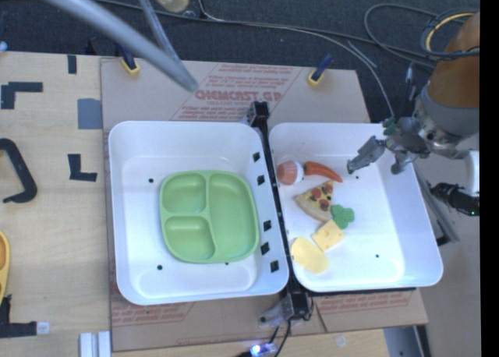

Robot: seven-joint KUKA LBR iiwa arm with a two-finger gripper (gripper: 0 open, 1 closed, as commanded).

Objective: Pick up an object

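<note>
Several toy foods lie in the right bin (390, 258): a pink and white radish-like piece (289, 172), an orange carrot (322, 169), a pizza slice (316, 199), a green broccoli (341, 214), a yellow cheese wedge (328, 235) and a pale yellow round piece (309, 255). My gripper (383, 154) hovers above the bin's upper right part, to the right of the carrot. Its two dark fingers (361, 156) are spread apart with nothing between them.
The left bin (132, 153) holds a green divided plate (209, 216). A black divider with clips (269, 192) runs between the bins. Cables run behind the bins, and a grey pole (101, 16) crosses the upper left.
</note>
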